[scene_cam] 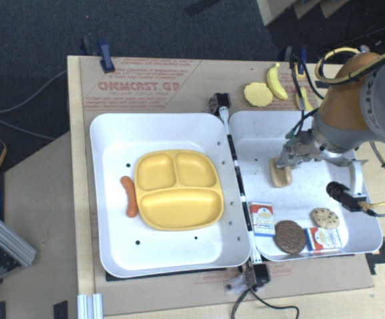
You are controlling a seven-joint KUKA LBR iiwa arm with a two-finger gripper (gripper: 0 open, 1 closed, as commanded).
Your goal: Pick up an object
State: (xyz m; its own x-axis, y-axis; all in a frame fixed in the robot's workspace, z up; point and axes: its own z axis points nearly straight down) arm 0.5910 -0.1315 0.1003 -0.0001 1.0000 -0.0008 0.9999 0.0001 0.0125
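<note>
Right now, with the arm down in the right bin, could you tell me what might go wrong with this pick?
The tan block sits right under the tip of the arm and looks small and rounded, so it may slide away instead of being gripped. The brown cookie and small box crowd the near edge of the right bin; a knocked block or a low sweep could scatter them.

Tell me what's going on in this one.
The robot arm reaches into the right bin, its gripper right over a tan block there. Whether it grips the block can't be seen. A dark cookie, a pale cookie and a small carton lie nearer the front of that bin. The left bin holds a yellow divided plate with a sausage beside it.
</note>
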